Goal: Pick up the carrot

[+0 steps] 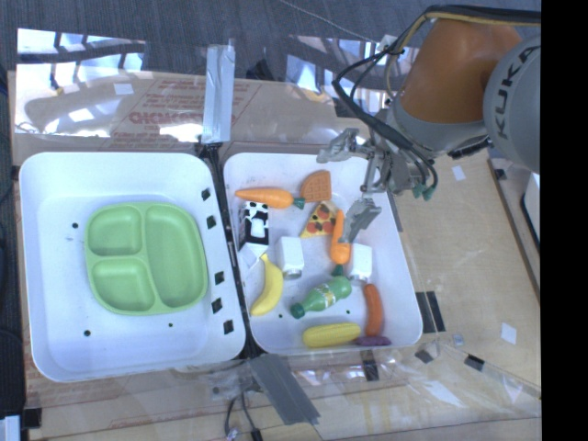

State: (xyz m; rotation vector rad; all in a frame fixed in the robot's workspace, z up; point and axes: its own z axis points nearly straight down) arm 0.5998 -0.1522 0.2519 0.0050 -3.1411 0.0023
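The carrot [265, 195], orange with a green top pointing right, lies flat near the back left of the right bin [402, 274]. A second, smaller orange carrot-like piece [339, 239] lies lengthwise in the middle of that bin. My gripper [353, 181] hangs over the bin's back right part, to the right of the carrot. It is open, with one finger [342, 144] toward the back rim and the other just above the smaller orange piece. Nothing is held between them.
Around the carrot lie a brown waffle [317, 186], a pizza slice [321, 219], a black-and-white carton [255, 223], a white cube [292, 254], a banana [269, 286], a green bottle [323, 297] and a sausage [372, 309]. A green divided plate [147, 257] is in the left bin.
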